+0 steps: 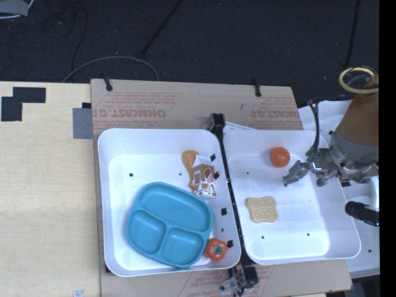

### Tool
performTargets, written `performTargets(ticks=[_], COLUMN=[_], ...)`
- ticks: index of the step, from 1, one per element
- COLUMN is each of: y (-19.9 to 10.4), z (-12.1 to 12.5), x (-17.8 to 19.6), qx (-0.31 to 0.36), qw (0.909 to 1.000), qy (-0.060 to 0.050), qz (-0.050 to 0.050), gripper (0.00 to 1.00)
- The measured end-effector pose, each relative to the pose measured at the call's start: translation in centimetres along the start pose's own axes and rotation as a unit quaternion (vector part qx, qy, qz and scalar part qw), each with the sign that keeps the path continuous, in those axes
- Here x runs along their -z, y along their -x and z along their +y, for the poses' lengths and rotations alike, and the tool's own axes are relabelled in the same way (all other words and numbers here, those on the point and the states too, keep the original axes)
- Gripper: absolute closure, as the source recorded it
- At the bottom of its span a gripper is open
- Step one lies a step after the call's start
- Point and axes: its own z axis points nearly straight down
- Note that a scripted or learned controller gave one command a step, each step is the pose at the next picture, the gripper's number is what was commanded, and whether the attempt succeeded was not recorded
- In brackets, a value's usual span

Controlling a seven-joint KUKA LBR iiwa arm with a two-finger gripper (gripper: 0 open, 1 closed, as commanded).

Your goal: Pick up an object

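In the right bin [337, 243] lie a red tomato [279, 157] near the back and a slice of toast [262, 210] in the middle. My gripper [307, 177] hangs over that bin's right side, to the right of the tomato and up-right of the toast. Its two grey fingers [293, 175] are spread apart and hold nothing. The left bin [114, 166] has a blue divided plate [170, 224], a second small tomato [216, 250] at the plate's lower right corner, a patterned packet [203, 181] and a brown drumstick-shaped piece [189, 159].
A black divider [226, 184] runs between the bins. Cardboard [161, 107] lies under them. The arm's grey and orange body [362, 125] rises over the right bin's right rim. Pale bench top [43, 190] stretches to the left.
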Motion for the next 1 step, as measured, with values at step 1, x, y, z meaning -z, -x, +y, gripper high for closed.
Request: performTargets(ticks=[1], y=[0.22], z=[0.23], x=[-4.43], qx=[0.000], qw=[1.0000], qy=[0.000], qz=[0.000], gripper=[0.00])
